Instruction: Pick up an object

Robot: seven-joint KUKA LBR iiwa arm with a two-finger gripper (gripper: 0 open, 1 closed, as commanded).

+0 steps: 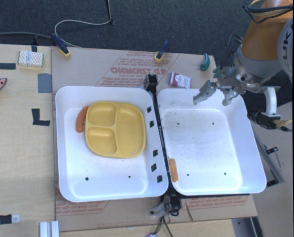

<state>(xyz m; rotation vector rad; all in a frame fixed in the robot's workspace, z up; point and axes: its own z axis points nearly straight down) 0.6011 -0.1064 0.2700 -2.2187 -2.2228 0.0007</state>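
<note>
The grey arm with its orange band [265,28] reaches in from the right and holds its two-finger claw [216,97] over the far edge of the right-hand shallow white bin [245,147]. The two grey fingers [202,94] are spread apart with nothing between them, their tips above the bin's far rim. Most of that bin's speckled floor lies bare, which leaves wide room beneath and in front of the claw. A small orange carrot-shaped piece [173,169] lies against the bin's left wall near the front corner, well apart from the claw. In the left-hand white bin [68,177], a yellow plastic divided plate with three compartments [115,129] sits toward the far half, and an orange sausage-shaped toy [80,120] lies tucked just beside the plate's left edge, between plate and bin wall. The front half of that bin is open floor. The two bins meet along a dark central seam with black clips [156,147]. On the brown cardboard sheet [127,70] covering the worktop beyond the bins, a small red and white packet [179,80] lies near the right bin's far-left corner.
</note>
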